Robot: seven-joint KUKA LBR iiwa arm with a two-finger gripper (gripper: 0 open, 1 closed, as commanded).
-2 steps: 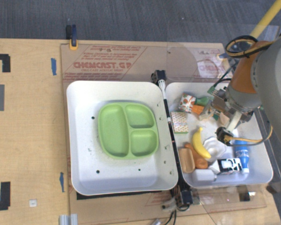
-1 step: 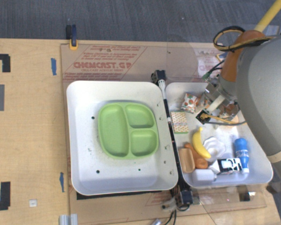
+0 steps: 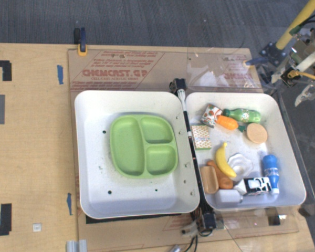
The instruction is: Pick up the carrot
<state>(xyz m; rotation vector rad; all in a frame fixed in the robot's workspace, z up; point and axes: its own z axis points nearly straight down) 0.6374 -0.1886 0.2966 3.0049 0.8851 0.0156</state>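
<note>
The carrot (image 3: 227, 123) is small and orange, with a green stub at its right end. It lies flat in the back part of the right bin (image 3: 289, 156). A green bottle (image 3: 243, 114) lies just behind it, touching or nearly so. A small printed carton (image 3: 212, 114) stands at its left end, and a round tan disc (image 3: 256, 133) sits to its right front.
The right bin also holds a cracker packet (image 3: 201, 136), a banana (image 3: 224, 160), a clear cup (image 3: 240, 164), a blue bottle (image 3: 271, 168), a bun (image 3: 210, 178) and a black-and-white carton (image 3: 258, 185). A green divided plate (image 3: 144, 145) sits in the left bin (image 3: 89, 156). Cabled equipment (image 3: 294, 62) stands at the back right.
</note>
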